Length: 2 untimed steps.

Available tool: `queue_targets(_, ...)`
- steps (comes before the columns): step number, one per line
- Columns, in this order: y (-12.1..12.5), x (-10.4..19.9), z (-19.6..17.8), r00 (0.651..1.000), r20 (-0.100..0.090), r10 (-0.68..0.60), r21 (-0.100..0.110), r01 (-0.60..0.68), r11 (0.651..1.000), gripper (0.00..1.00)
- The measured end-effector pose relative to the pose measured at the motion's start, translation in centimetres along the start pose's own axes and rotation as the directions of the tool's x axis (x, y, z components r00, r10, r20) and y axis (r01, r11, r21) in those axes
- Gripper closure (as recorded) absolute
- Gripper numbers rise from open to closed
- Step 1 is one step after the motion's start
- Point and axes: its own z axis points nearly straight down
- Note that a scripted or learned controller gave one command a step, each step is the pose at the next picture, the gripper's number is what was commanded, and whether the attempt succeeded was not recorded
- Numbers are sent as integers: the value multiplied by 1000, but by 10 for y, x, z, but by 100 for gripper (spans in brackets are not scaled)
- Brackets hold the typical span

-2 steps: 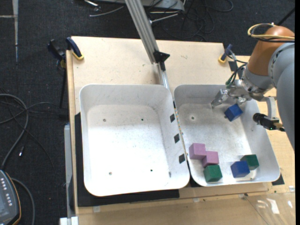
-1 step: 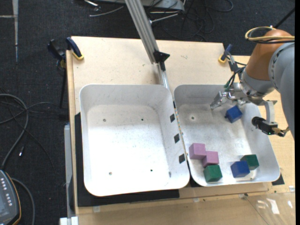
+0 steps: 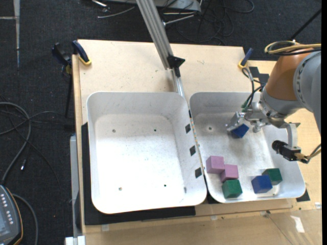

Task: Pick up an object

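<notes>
nearest my view, along the front of the right bin [image 3: 301, 190], i see a row of blocks: a dark green block [image 3: 232, 189] at the left, a blue block [image 3: 261, 184] to its right, and a smaller green block [image 3: 274, 175] just beside and behind that one, at the bin's right end. just behind the dark green one sit two pink blocks, the rear pink block [image 3: 215, 163] touching the front pink block [image 3: 230, 172] at a corner.

farther back in the same bin, the gripper [image 3: 241, 125] reaches in from the right, under the orange band on the arm [image 3: 291, 86]. i see a second blue block [image 3: 238, 131] sitting between its fingers, tilted, so the gripper is clamped on it. i can't tell whether the block is lifted clear of the bin floor or touching it.

left bin [image 3: 102, 111] sits alongside, touching the right one along the middle divide. a grey metal rail [image 3: 156, 27] slants down from the top of my view to where the two bins meet.
</notes>
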Motion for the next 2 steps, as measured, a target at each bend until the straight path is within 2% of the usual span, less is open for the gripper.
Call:
queue_targets(1, 0, 10, -4, 1000, -14, -9, 8, 9, 1000, 100)
queue_targets(2, -3, 104, -100, 1000, -19, -20, 2, 20, 1000, 100)
